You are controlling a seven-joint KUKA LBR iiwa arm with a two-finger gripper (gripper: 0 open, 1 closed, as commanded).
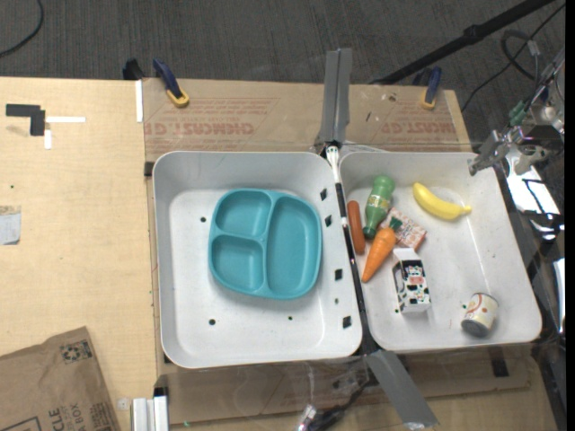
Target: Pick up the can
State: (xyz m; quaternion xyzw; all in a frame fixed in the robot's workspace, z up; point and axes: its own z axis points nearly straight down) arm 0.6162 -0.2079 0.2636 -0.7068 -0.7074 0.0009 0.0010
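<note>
The can (479, 314) is small and white with red and green marks. It lies on its side in the near right corner of the right bin (517, 241). My gripper (501, 149) hangs over the far right corner of that bin, well away from the can and beyond the banana. Cables and metal parts clutter the view around it. Nothing shows in its grasp.
The right bin also holds a banana (440, 203), a green bottle (378, 203), a carrot (379, 251), a sausage (357, 226), a small red box (410, 232) and a milk carton (411, 285). A teal divided plate (267, 242) lies in the left bin (180, 268).
</note>
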